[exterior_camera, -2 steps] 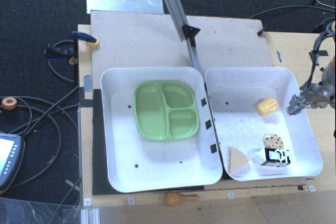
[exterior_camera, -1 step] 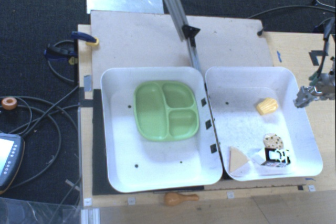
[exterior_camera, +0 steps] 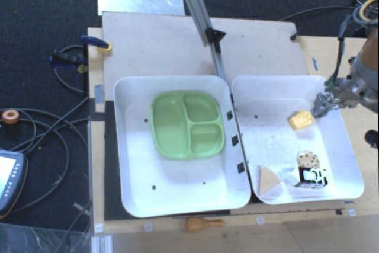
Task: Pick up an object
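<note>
A pale bench on dark carpet bears two white bins (exterior_camera: 177, 204); the left one holds one green divided plate (exterior_camera: 188, 125), the right one a yellow block (exterior_camera: 301, 120), a tan wedge (exterior_camera: 269, 179), a speckled cookie (exterior_camera: 307, 159) and a black-and-white packet (exterior_camera: 311, 176). The gripper (exterior_camera: 323, 105) hangs just beside the yellow block, holding nothing that I can see, its spread too blurred to tell. To do well, I judge it should centre over the block before descending, clear of the bin wall

Bench (exterior_camera: 154, 44): two white bins (exterior_camera: 133, 186) side by side, wooden pear-shaped piece (exterior_camera: 203, 224).
</note>
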Available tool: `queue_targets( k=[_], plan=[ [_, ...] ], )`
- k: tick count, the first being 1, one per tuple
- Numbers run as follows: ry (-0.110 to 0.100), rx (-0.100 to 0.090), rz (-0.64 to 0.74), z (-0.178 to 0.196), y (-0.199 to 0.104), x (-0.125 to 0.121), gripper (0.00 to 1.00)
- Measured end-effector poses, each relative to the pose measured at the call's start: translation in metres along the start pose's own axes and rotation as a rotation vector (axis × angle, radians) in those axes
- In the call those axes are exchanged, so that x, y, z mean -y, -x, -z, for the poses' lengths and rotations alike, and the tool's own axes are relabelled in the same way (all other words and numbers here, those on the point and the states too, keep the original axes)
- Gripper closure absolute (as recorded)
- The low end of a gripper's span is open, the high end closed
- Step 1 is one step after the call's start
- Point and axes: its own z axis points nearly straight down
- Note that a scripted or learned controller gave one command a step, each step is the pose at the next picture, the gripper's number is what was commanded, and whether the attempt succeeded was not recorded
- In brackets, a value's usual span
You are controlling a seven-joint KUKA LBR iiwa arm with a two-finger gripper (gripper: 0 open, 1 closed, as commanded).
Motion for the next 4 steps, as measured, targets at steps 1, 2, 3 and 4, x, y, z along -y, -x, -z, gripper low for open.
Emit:
queue_targets(
  k=[1,2,3,4],
  plan=[
    [-0.001,-0.001,0.000,-0.011,-0.046,-0.018,1.00],
    [-0.001,-0.001,0.001,-0.017,-0.103,-0.025,1.00],
    [0.002,-0.002,0.001,-0.010,-0.155,-0.050,1.00],
    [0.000,-0.001,0.001,-0.019,-0.202,-0.071,1.00]
  ],
)
